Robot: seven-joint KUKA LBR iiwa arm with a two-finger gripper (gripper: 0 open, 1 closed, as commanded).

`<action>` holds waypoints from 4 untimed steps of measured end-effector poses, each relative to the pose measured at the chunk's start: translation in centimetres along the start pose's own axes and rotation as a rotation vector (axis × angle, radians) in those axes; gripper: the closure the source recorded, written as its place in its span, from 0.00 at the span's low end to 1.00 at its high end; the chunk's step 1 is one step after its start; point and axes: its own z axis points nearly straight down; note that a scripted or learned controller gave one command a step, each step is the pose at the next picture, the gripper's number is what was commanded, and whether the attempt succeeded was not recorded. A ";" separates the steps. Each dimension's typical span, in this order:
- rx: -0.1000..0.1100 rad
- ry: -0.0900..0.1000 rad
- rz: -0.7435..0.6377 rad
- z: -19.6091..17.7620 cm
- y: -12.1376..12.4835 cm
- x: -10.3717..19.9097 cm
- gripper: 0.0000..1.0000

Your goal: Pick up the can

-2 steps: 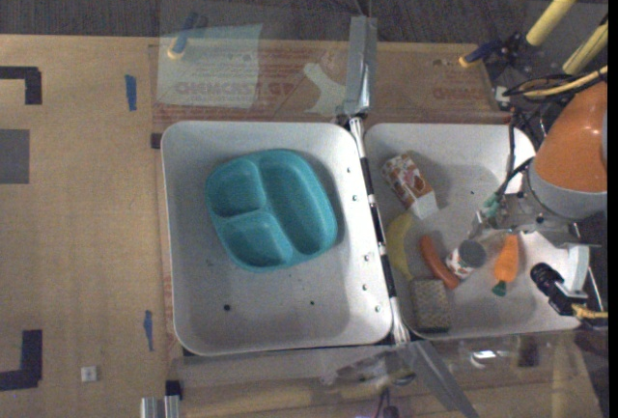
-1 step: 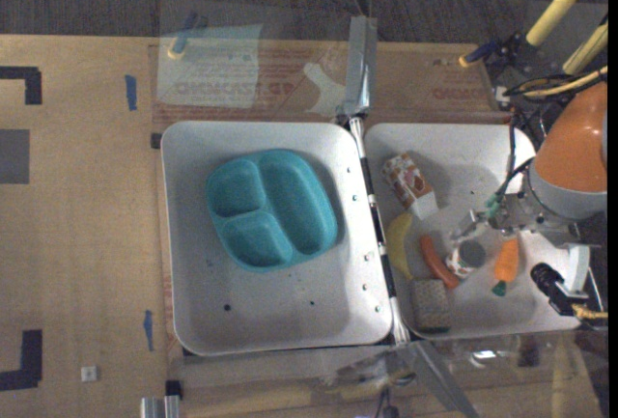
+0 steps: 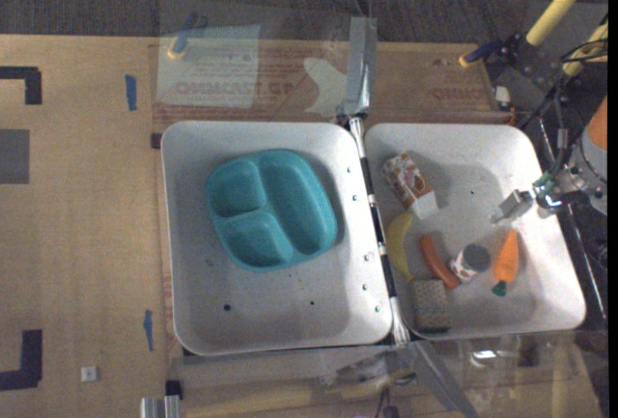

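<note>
We see can [image 3: 471, 262] in right bin [image 3: 541, 151], lying between sausage [image 3: 437, 261] and carrot [image 3: 506, 260]. Small, hard, smooth, likely light; may roll. We grab round sides, across middle. Jaws [image 3: 521, 204] hang just above it, holding nothing; open or closed, can't tell.

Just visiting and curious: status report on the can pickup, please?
Gripper over right bin's right side, holding nothing. Can lies low in that bin, untouched. Carrot and sausage crowd it on either side.

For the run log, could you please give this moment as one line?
gripper: above right bin | can: lying in bin, ungrasped
</note>
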 end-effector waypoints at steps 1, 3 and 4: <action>-0.005 -0.002 -0.059 8.9 0.0 3.1 0.00; -0.011 -0.004 -0.052 7.8 0.0 2.8 0.00; 0.000 0.000 0.033 0.7 3.5 -1.4 0.00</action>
